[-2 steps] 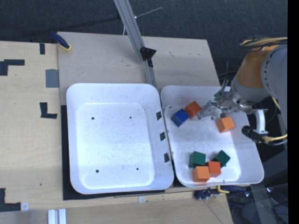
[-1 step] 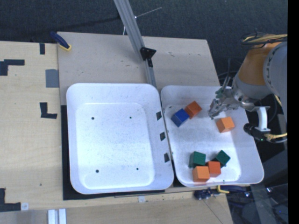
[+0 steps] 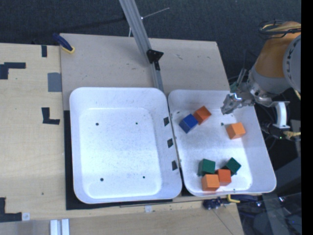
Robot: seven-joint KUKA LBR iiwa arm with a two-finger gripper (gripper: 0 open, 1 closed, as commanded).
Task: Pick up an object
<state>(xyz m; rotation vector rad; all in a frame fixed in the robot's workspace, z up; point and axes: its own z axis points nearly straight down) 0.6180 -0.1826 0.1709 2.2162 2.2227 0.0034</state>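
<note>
The gripper (image 3: 229, 106) hangs over the upper right part of the right bin (image 3: 259, 153); whether it is released or clenched cannot be told at this size, and no block sits between its tips. Just below it lies a lone orange block (image 3: 235, 130). To the left, an orange cube (image 3: 202, 114) touches a blue cube (image 3: 188, 123). Near the bin's lower edge, four blocks cluster: a green block (image 3: 207, 166), a dark green block (image 3: 233, 165), a small orange block (image 3: 224, 176) and a larger orange block (image 3: 211, 181). The left bin (image 3: 78, 131) sits beside it, rims touching. Both rest on a pale wooden worktop (image 3: 29, 131) with dark tape marks. A grey metal bar (image 3: 137, 23) slants over the worktop. The arm (image 3: 276, 58) is cut off by the right edge.
</note>
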